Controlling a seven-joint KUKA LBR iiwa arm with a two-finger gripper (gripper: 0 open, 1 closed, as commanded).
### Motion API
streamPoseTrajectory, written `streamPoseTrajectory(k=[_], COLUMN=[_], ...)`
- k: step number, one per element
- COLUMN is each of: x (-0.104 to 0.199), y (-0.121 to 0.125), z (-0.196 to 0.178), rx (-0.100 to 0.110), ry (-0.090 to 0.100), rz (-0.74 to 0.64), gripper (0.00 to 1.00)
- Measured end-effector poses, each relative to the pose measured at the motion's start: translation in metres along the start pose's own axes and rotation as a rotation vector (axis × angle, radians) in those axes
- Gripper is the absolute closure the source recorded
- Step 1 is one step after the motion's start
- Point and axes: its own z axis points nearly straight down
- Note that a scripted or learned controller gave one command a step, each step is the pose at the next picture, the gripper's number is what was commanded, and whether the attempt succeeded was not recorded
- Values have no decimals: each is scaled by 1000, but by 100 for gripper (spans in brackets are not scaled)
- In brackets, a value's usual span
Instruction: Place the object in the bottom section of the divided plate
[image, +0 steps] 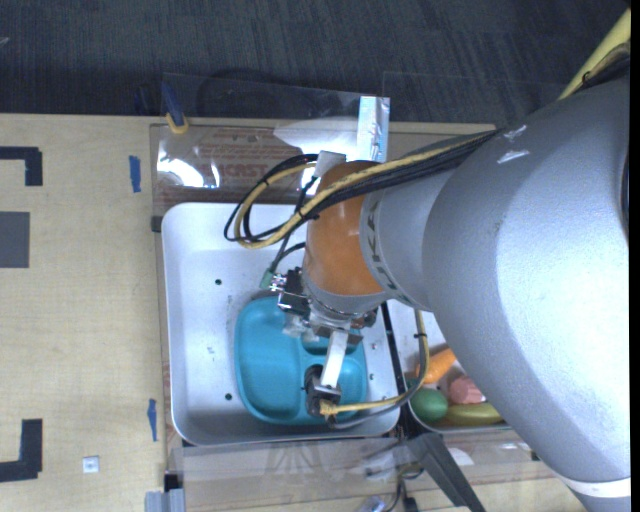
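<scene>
Surface of pale wood (80, 300) fills the left side and bears the left white bin (195, 290). In that bin lies the teal divided plate (262, 365), and its visible part is bare. Over the plate's right half hangs the end effector (318, 335), tucked beneath the orange-banded wrist (340, 250). Whether it is spread, pressed together or pinching anything, I cannot tell. Further right, the right bin (425, 335) holds toy foods: an orange piece (440, 365), a green ball (430, 405), a pink piece (462, 388) and a yellow banana (478, 412). Which of these is the object is unclear. Judging by the bare plate, placing into the bottom section is not yet done.
</scene>
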Motion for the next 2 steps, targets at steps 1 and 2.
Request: streamPoseTrajectory(k=[1, 2], x=[-3, -11], y=[-5, 15], z=[8, 25], rx=[14, 5], ry=[-11, 0], rz=[0, -153], gripper=[0, 0])
